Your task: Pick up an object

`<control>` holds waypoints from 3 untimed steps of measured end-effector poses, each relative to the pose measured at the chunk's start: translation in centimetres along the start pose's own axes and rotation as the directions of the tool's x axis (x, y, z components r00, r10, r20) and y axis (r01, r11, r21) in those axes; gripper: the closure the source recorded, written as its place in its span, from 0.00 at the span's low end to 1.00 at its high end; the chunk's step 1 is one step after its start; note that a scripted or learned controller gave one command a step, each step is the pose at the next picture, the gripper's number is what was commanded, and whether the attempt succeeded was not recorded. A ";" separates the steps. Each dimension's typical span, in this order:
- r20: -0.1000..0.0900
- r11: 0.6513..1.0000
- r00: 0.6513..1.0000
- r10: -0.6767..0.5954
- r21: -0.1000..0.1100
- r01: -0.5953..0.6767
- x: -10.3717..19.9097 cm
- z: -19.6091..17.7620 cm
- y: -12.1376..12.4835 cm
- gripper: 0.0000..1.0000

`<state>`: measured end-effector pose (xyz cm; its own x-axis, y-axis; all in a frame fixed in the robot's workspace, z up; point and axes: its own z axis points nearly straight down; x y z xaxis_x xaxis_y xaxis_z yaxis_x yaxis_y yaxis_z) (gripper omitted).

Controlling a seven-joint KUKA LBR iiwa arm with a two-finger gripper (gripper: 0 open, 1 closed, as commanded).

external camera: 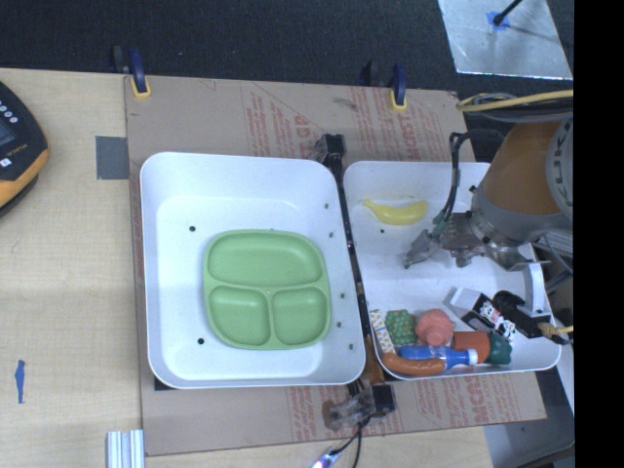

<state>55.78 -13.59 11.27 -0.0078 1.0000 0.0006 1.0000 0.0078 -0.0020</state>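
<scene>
My pincer (pixel 421 253) hangs low in the right bin (pixel 390 291), grip unclear; banana (pixel 396 211) just beyond, nothing lifted yet.

Light falls evenly and brightly from above. The white bins (pixel 244 174) glare, nearly washed out, with soft shadows along their inner walls. The whole picture is slightly soft; the dark floor (pixel 244 18) holds little detail.
</scene>
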 end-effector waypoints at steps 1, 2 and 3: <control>0.000 1.000 1.000 0.003 0.001 -0.003 3.8 2.1 8.0 0.00; 0.001 1.000 1.000 0.002 0.001 -0.002 2.1 2.1 9.9 0.00; 0.000 1.000 1.000 0.003 0.003 -0.003 3.9 2.1 9.9 0.00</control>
<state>65.61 -9.66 9.19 -0.0052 1.0000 0.0002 1.0000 0.0052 -0.0046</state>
